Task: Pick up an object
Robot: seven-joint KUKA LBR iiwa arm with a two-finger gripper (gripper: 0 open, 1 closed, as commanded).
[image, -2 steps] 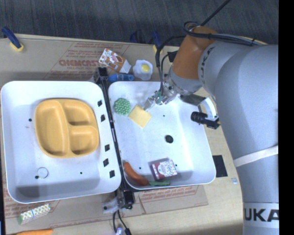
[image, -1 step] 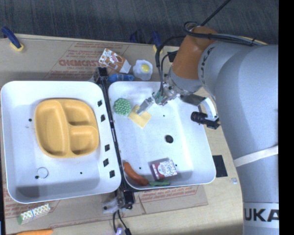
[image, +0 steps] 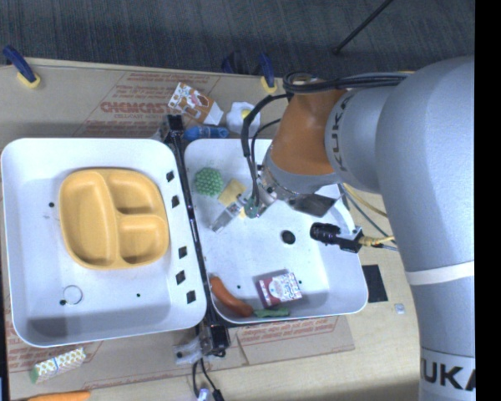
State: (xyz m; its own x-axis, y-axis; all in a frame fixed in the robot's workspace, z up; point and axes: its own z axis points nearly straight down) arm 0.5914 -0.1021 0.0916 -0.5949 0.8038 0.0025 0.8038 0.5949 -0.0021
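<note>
1. Gripper (image: 230,210) state is something you cannot read from this view; it sits low in the right bin (image: 338,295), at the end of the grey arm (image: 401,149) with its orange band (image: 305,140).
2. You will find a green ball (image: 207,180) and a pale yellow block (image: 231,193) just beside the gripper, toward the bin's far left corner.
3. Look to the near edge of the same bin for an orange sausage-shaped piece (image: 230,298), a small red box (image: 279,289) and a green strip (image: 271,312) below the box.
4. Your left bin (image: 33,307) carries a yellow divided tray (image: 113,217).
5. Beyond the bins, on the cardboard (image: 117,98), lie a small printed packet (image: 189,101) and a blue object (image: 204,131).
</note>
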